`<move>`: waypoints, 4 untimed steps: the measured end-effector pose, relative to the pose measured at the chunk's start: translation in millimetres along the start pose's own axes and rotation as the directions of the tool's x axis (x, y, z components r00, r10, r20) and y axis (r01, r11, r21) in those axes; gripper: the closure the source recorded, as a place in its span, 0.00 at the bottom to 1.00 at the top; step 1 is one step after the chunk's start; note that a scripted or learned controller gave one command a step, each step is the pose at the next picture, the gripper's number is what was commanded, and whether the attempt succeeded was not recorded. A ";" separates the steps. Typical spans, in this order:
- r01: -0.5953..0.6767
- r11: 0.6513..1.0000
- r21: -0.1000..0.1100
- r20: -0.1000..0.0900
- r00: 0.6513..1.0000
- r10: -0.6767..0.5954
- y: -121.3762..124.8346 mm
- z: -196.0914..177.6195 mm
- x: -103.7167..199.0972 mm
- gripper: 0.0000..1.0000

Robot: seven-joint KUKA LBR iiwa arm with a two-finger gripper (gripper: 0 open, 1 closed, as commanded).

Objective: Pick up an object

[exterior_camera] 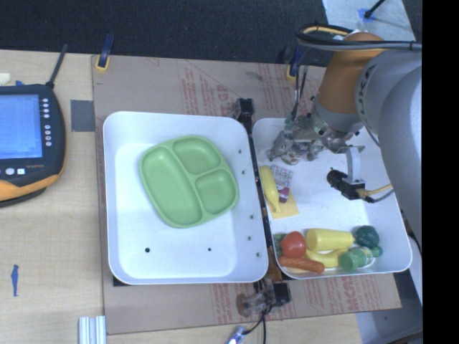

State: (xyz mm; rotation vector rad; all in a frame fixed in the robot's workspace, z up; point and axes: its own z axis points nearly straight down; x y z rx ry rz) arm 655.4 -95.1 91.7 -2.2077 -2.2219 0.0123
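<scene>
My gripper (290, 150) hangs low over the far left part of the right bin (391, 217), below the orange band of the arm (344, 70). Just in front of it, against the bin's left wall, lies a yellow banana-like toy (270, 186) with a small patterned packet (284, 179) beside it. At the bin's near end several toy foods are bunched together: a red tomato (292, 244), an orange carrot (303, 266), a yellow corn cob (330, 239) and a green broccoli (366, 236). I see nothing held in the gripper.
The left bin (129, 256) holds a green divided plate (188, 180). A black cable connector (347, 183) hangs off the wrist over the right bin. A teach pendant (25, 138) lies on the bench at the far left.
</scene>
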 end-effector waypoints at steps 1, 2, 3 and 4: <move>-0.001 1.000 0.000 0.000 1.000 0.001 0.1 -0.1 -0.6 0.00; 0.000 1.000 0.000 0.000 1.000 0.000 0.0 0.0 1.3 0.00; -0.001 1.000 -0.002 0.000 1.000 0.001 0.2 -0.2 -3.8 0.00; -0.001 1.000 -0.002 0.000 1.000 0.001 0.3 -0.2 -4.2 0.00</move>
